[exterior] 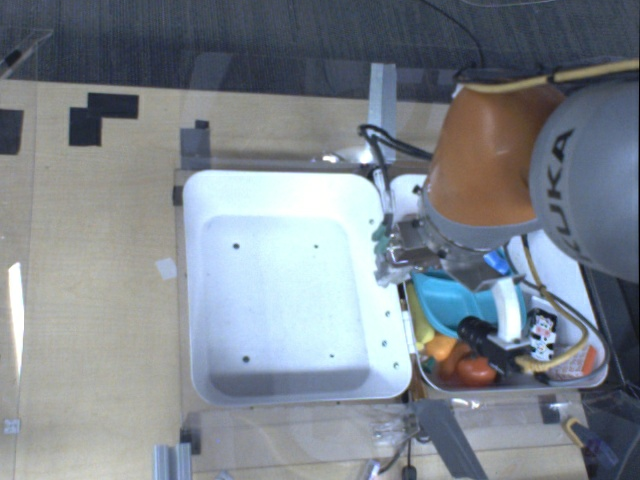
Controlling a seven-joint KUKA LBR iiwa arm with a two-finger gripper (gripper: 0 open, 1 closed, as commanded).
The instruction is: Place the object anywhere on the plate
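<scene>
- You are working with the grey arm with the orange band (pixel 500 158) reaching over the right-hand shallow white bin (pixel 520 386), and its gripper (pixel 400 256) is hanging low at that bin's left edge, close to the wall it shares with the left-hand shallow white bin (pixel 280 298).
- I cannot tell whether the gripper is open or closed, since the wrist is hiding it; nothing is showing as held.
- You are probably aiming at the curved turquoise plastic plate (pixel 445 303), which is lying just beside the gripper in the right bin.
- The object to be placed is likely one of the small pieces crowding the plate's near rim: a round red tomato-like toy (pixel 478 371), a small orange piece (pixel 440 349) touching it, or a yellow piece (pixel 425 328) along the plate's left edge.
- To pick cleanly, you should be descending straight over one piece, as they are packed tight and a neighbour could be caught too.
- When releasing, you should be centring over the plate's bare turquoise middle, because its curved rim may be letting a round toy roll off.
</scene>
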